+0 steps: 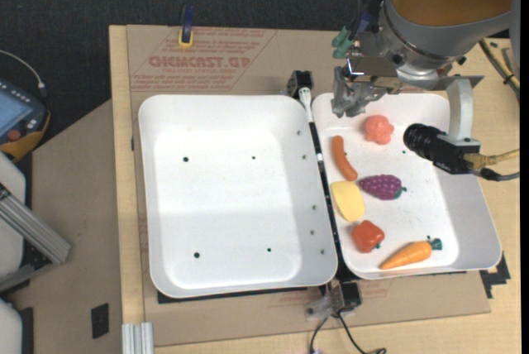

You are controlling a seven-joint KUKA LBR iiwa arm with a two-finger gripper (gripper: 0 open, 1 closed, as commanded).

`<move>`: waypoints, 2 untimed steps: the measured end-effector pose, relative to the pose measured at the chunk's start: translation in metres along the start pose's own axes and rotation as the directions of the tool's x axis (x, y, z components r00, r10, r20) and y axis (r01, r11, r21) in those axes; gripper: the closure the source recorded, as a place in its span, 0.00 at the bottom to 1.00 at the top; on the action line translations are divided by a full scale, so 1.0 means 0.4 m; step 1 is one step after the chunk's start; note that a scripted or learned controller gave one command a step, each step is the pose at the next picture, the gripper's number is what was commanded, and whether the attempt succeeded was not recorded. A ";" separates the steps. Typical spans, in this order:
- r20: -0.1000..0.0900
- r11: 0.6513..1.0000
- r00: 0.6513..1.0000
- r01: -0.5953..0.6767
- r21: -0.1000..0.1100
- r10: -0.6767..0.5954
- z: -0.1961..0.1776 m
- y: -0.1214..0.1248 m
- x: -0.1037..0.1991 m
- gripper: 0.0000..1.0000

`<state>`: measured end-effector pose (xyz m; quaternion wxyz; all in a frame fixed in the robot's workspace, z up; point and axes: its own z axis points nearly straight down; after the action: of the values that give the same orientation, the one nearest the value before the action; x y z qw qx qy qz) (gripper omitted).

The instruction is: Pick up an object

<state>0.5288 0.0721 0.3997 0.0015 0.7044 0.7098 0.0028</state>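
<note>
Hang over the far left corner of the right bin: fingers, low above the white floor, nothing visibly between them. Cannot tell whether released or clenched; grey metal blurs together from above.

Just right of the fingers and slightly nearer the camera: pink toy, the closest candidate. Directly nearer the camera from the fingers: sausage, lying lengthwise along the dividing wall. Farther out the same way: grapes, then yellow piece touching or nearly touching the grapes, then pepper and carrot by the near rim, well apart from the fingers.

All six loose in one bin, spread out, probably so each can be gripped without crowding. Left of the fingers, across the wall: left bin, likely the drop side.

Judged stage: approach, no grasp yet. Needs a short shift toward the pink toy or sausage before closing.
</note>
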 end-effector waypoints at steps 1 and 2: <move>-0.001 1.000 1.000 -0.004 -0.005 0.004 -0.191 -0.004 0.048 1.00; 0.001 1.000 1.000 -0.005 -0.002 0.005 -0.253 0.099 0.129 1.00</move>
<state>0.5674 0.1239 0.5014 0.0026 0.7061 0.7081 0.0030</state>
